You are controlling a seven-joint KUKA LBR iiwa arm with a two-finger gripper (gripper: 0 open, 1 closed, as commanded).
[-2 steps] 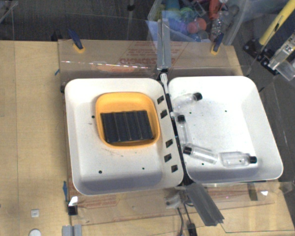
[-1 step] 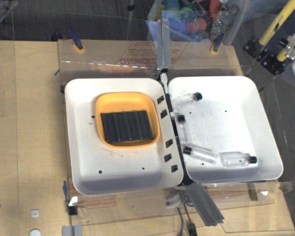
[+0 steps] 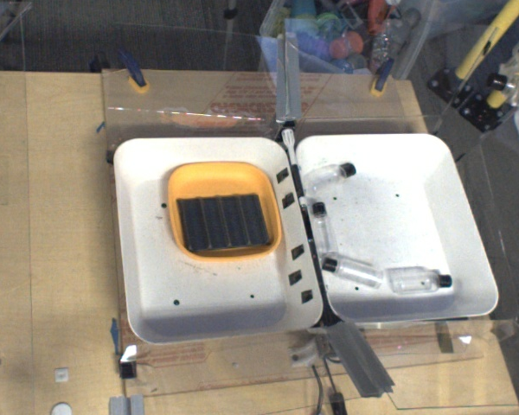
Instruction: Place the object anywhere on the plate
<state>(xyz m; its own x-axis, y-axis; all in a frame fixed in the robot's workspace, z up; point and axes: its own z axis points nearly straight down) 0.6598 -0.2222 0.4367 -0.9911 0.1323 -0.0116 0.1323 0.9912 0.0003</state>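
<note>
**Four clear vials in the right bin, plate waiting in the left**

So the yellow plate [image 3: 221, 178] sat in the left bin [image 3: 147, 301] with a dark ribbed slab [image 3: 223, 221] lying flat on it, covering most of its middle. The things to move were all over in the right bin [image 3: 415, 188]: small clear vials with black caps. One [image 3: 329, 175] lay near the top-left corner, one [image 3: 317, 223] hugged the divider [image 3: 299, 232] with its long axis running along it, one [image 3: 353, 271] lay slanted low down, and one [image 3: 419, 279] lay roughly crosswise near the front wall, cap pointing right.

They're see-through against white, so I might be misreading where one vial ends and the next starts.

The key bit: the plate lay straight left of every vial, across the divider. I couldn't tell the state of the hand at all. Since the arm reaches in from the right, I'd guess the front-wall vial was the easiest pick.
</note>
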